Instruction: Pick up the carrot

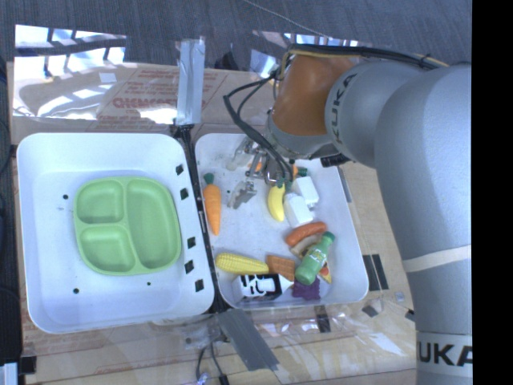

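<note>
The carrot [212, 207], orange with a green top, lies lengthwise along the left wall of the right bin [232, 147]. My gripper [242, 176] hangs over the upper middle of that bin, a short way right of and above the carrot, not touching it. Its metal fingers [237, 159] stand apart with nothing between them. The orange wrist band and grey arm cover the bin's upper right corner.
A banana [276, 203] and a white block [298, 208] lie just right of the gripper. Lower in the bin are an orange sausage shape [307, 233], a green bottle [314, 259], a corn cob [240, 263] and a black-and-white item [256, 285]. The left bin holds a green divided plate [128, 224].
</note>
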Controlling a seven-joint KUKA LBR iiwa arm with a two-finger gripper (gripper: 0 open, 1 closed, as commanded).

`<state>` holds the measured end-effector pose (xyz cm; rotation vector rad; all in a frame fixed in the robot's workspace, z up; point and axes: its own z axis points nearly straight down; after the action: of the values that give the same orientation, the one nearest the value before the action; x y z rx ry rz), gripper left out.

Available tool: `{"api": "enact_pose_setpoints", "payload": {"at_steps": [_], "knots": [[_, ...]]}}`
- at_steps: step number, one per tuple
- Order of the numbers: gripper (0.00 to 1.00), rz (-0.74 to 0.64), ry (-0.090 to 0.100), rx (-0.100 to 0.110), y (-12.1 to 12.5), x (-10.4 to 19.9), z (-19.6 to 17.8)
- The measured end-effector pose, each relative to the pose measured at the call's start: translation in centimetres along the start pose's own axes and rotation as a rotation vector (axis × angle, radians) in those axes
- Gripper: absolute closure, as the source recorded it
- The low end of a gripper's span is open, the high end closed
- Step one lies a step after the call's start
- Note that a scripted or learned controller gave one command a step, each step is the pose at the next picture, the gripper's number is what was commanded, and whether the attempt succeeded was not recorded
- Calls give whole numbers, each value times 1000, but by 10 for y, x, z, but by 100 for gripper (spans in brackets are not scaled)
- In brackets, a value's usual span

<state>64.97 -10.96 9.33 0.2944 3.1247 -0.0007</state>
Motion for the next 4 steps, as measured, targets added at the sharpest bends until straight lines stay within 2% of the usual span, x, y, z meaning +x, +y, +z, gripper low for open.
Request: {"api": "enact_pose_setpoints", "payload": {"at_steps": [1, 2, 3, 4], "knots": [[100, -7, -3, 0, 2, -1, -11], [0, -9, -3, 0, 2, -1, -11], [0, 79, 6, 1, 13, 29, 2], [0, 469, 1, 4, 10, 15, 0]]}}
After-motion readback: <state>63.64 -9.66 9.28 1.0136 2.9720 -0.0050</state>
